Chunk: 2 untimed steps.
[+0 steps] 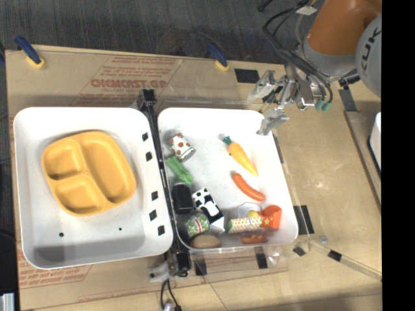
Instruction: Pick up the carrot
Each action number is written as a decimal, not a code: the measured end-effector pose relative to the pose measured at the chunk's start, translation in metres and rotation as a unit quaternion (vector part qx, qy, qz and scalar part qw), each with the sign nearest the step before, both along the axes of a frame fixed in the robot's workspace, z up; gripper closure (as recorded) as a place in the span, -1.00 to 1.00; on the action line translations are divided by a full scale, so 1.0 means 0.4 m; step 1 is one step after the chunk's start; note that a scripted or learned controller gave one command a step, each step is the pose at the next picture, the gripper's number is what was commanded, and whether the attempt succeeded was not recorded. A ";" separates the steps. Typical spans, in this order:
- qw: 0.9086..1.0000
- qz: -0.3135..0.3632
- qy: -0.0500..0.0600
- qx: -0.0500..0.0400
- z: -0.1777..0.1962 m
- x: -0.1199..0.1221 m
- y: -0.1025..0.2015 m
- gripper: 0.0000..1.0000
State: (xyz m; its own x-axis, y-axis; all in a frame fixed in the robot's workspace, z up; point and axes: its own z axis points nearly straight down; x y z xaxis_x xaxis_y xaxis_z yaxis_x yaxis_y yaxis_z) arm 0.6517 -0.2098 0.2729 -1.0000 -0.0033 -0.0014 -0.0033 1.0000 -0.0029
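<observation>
Two bins: sitting side by side on the counter [324,173], left bin [26,193] and right bin [214,125], both white and shallow.
Near edge of right bin: a brown potato-like piece [206,241], a green-labelled can [197,225], a speckled box-shaped item [245,223] and a red-orange cup [272,216] are crowding the front wall, close together.
Cow toy: black-and-white piece [209,206] is lying just behind the can, beside a black block [182,198].
Sausage: orange-red link [248,186] is lying in the right half of the bin, apart from the front cluster.
Green piece: long green vegetable [179,170] is lying near the divider side.
Carrot: carrot [240,155] is lying flat in the right bin, back-right area, green top pointing to the far wall, just behind the sausage, untouched.
Small can: red-and-white can [181,147] is lying toward the back left of the right bin.
Left bin: yellow divided tray [89,172] is resting in it.
Gripper: gripper [271,123] is hanging over the far right corner of the right bin, near the carrot but apart from it.
Jaws: cannot tell if open or closed, nothing visibly held.
</observation>
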 end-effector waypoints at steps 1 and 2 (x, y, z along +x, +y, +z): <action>1.000 -0.024 0.005 0.003 -0.286 -0.050 0.007 -1.00; 0.999 -0.037 0.002 0.001 -0.456 -0.025 0.003 -1.00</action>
State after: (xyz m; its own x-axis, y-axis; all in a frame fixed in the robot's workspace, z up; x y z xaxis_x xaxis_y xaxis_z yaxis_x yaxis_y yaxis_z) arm 0.6419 -0.2086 0.0903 -0.9975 0.0699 0.0030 0.0699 0.9976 -0.0004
